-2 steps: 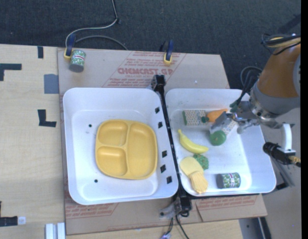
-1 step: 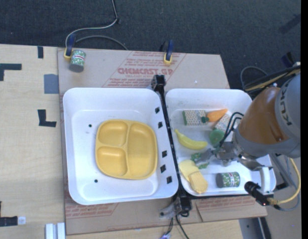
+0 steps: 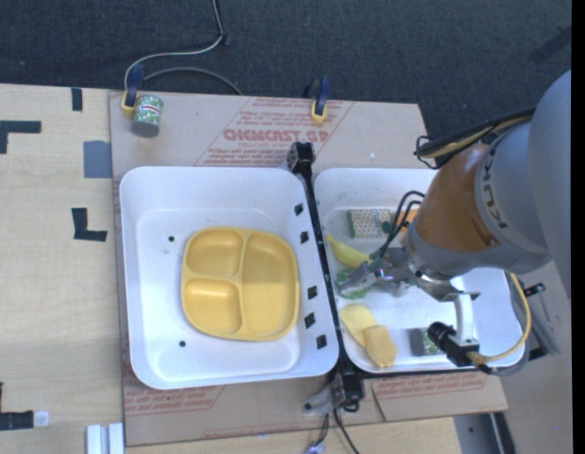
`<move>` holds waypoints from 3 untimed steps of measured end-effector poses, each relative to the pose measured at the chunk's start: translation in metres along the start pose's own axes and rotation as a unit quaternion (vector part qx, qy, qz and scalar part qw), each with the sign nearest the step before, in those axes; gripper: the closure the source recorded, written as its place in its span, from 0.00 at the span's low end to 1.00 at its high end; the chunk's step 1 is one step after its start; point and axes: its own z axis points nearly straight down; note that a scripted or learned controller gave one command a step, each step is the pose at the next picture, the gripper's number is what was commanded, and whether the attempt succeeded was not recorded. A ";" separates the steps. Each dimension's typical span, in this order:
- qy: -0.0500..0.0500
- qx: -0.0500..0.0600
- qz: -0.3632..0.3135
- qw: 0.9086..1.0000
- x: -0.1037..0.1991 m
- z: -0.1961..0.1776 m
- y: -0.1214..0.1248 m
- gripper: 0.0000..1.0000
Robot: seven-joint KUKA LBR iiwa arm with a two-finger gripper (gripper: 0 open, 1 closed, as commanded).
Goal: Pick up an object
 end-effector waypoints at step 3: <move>0.003 0.001 -0.001 1.000 0.002 -0.011 0.066 0.00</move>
